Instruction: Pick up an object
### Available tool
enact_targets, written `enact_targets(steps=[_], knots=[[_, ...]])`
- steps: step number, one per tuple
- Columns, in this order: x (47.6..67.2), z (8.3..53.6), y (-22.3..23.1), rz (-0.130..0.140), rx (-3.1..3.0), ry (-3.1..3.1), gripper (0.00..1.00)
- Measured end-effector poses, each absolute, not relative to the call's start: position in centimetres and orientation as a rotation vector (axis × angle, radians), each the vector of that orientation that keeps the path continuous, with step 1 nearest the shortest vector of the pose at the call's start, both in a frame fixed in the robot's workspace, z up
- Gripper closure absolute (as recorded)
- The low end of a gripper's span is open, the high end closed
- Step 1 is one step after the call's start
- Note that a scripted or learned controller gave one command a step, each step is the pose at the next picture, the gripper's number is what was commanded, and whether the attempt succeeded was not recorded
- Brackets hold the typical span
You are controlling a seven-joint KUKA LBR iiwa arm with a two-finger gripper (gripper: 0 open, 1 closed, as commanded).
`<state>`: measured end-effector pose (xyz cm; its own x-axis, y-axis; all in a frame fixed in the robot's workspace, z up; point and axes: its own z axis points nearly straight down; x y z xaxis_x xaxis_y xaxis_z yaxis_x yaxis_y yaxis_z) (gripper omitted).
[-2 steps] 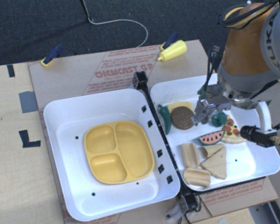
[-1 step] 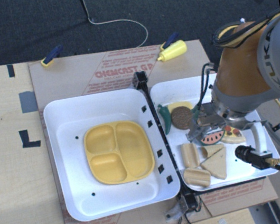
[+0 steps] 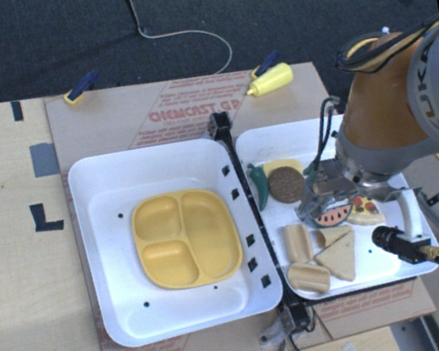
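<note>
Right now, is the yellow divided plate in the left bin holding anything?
Empty. The yellow plate lies flat in the left bin, its three compartments bare; the toy foods lie in the right bin.

This is a robot test bench in a lab, by the look of it. Two white bins (image 3: 100, 259) sit side by side on printed cardboard (image 3: 192, 112), held by yellow clamps (image 3: 271, 79), over dark carpet (image 3: 174, 10). A loose cable (image 3: 177, 31) trails across it (plainly no home kitchen), and black markers (image 3: 42, 218) dot the wooden board.
</note>
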<state>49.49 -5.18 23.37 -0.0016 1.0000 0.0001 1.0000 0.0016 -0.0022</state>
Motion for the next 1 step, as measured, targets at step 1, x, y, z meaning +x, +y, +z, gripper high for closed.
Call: enact_targets(steps=[1], knots=[[50.04,21.6,-5.53,0.006,-2.219,-2.219,1.0]])
